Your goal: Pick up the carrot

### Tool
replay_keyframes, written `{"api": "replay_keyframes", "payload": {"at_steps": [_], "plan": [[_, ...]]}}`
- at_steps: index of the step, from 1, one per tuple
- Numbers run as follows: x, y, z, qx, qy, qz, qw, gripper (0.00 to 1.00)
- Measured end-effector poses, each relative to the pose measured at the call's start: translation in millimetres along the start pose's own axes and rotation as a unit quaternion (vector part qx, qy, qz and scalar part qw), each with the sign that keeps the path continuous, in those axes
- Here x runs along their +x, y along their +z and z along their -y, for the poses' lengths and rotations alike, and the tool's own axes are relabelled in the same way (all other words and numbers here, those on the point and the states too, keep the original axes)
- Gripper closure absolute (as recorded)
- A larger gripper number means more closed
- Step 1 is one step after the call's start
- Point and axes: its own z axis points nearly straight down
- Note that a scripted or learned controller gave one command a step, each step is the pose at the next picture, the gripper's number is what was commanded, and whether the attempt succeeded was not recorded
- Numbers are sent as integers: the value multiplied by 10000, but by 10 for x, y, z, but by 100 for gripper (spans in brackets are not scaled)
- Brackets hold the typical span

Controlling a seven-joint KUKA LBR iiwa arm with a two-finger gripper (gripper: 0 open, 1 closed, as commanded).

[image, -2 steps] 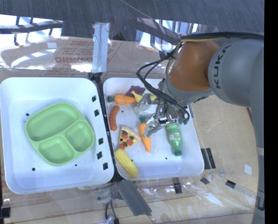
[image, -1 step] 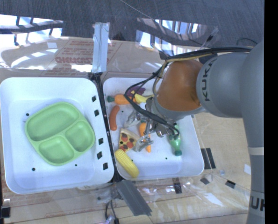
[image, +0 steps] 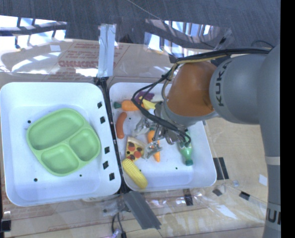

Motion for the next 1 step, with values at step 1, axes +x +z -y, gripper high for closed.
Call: {"api": "replay_keyframes", "payload": {"at_steps": [1], "plan": [[-41, -951, -505, 14, 1097, 39, 9940, 100]]}}
